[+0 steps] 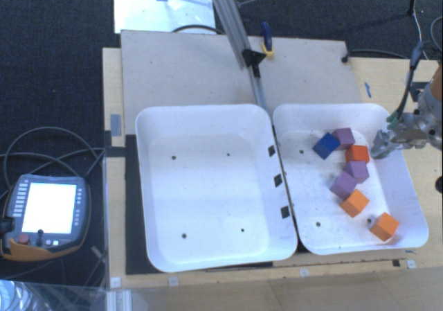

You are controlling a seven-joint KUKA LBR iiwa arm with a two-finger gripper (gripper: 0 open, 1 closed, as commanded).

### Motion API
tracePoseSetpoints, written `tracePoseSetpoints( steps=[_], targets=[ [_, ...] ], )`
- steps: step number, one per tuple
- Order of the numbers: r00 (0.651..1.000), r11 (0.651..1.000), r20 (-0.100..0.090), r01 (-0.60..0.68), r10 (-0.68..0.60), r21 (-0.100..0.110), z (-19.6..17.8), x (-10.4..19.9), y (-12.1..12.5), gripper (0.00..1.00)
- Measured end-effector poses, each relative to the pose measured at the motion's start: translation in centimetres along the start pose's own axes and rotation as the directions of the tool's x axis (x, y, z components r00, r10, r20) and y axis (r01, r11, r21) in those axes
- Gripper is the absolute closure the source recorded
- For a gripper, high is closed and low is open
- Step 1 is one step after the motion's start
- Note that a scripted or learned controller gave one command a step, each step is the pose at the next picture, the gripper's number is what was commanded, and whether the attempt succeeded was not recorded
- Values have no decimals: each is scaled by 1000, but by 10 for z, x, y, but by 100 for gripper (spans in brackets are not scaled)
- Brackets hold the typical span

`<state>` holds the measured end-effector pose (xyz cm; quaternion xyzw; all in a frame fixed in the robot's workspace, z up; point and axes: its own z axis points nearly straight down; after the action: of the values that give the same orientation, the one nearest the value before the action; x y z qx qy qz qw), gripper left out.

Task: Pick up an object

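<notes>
On the table (pixel 208 74), the hand (pixel 382 145) is being held beside the orange block (pixel 357 154) for grabbing, but its state cannot be told.

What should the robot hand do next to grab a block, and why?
Probably slide a bit left and lower. The gripper sits at the right bin's edge, beside the orange block but not over any block. That orange block looks like the closest one, so centring above it seems the best start.
</notes>
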<state>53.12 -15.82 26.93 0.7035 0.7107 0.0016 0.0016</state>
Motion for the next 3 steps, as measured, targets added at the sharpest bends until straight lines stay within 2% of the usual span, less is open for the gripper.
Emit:
tracePoseSetpoints(
  steps=[1, 2, 3],
  targets=[
    [1000, 1000, 0, 0, 0, 0, -2, 44, 24, 100],
    [1000, 1000, -1, 0, 0, 1, 13, 97, 50, 100],
    [1000, 1000, -1, 0, 0, 1, 14, 149, 57, 100]
  ],
)
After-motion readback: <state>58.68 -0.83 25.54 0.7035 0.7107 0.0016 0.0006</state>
